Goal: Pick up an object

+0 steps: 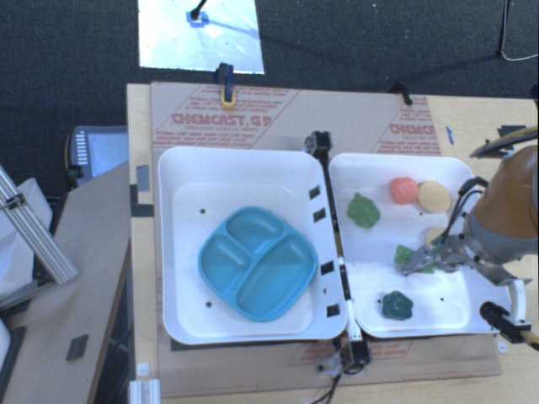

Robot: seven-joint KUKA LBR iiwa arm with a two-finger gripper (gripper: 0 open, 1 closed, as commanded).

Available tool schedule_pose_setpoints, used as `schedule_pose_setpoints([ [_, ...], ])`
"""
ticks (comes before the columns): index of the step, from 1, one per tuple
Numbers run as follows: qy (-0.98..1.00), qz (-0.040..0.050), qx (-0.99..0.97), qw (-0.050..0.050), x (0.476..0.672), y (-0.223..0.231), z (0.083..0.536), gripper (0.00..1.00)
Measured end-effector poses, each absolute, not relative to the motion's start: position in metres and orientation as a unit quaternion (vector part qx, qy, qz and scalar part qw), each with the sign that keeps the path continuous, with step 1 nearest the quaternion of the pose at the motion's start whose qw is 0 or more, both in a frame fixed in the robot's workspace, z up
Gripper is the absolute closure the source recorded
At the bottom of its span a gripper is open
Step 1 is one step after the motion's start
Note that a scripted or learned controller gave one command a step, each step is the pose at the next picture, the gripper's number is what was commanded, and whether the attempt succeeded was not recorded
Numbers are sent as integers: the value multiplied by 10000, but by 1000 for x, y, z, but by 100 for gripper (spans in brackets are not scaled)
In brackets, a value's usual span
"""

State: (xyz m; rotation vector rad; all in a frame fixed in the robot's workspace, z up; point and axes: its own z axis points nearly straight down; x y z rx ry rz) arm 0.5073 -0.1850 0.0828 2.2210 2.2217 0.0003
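The right bin (455,314) holds several small items. A light green lump (364,210) lies at its upper left, and a pink ball (404,190) and a tan ball (434,196) sit side by side near its far wall. A dark green lump (397,305) rests near the front wall. A small bright green piece (406,254) lies mid-bin, and my gripper (419,264) is down at its right edge, touching or overlapping it. The grey arm with its orange band (509,200) reaches in from the right and hides part of the bin.
The left bin (181,225) carries a blue divided plate (257,262). A black divider with clips (330,225) runs between the two bins. The bench's cardboard sheet (253,116) lies behind both.
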Motion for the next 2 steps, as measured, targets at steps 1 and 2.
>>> schedule_pose_setpoints([
  [1,7079,13,7063,14,509,-185,95,100],
  [2,7086,16,7056,33,521,-186,146,100],
])
